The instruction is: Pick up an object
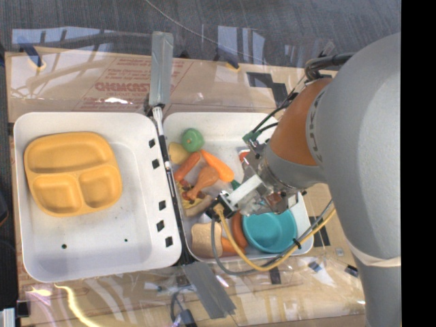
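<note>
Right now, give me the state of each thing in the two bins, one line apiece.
Yellow divided plate: flat, right way up, in the left bin.
Green ball: loose at the far end of the right bin.
Carrot: on its side in the food heap.
Teal bowl: upright, mouth up, partly under the arm.
Bread piece: flat by the near wall.

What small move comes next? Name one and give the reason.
Probably a short, straight descent onto the near rim of the teal bowl. The gripper hangs just above that rim in the right bin, while the carrot and its neighbours lie crowded further left.
</note>
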Tool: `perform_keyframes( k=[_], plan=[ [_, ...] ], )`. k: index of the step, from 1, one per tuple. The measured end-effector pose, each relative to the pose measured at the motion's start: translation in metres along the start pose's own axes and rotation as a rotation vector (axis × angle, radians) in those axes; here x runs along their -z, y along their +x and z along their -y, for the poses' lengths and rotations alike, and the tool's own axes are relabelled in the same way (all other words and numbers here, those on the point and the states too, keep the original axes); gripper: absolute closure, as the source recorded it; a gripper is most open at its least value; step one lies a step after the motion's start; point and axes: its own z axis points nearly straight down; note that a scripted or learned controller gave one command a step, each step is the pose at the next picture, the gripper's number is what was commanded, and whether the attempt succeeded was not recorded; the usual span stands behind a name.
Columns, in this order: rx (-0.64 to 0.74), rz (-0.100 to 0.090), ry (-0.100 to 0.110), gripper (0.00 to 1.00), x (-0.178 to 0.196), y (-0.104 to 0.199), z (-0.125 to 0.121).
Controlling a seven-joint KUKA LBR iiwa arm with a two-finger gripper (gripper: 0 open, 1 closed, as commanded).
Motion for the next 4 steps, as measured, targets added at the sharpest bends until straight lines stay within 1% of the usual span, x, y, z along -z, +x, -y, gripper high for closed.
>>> perform_keyframes(
  k=[1,2,3,4],
  plan=[
    [-0.196,0.004,0.002,1.0,-0.024,0.045,0.003],
    [-0.207,0.004,0.003,1.0,-0.019,0.013,-0.005],
    [-0.209,0.003,0.005,1.0,-0.009,0.002,0.007],
    [-0.207,0.004,0.005,1.0,-0.011,-0.001,0.0]
  ],
)
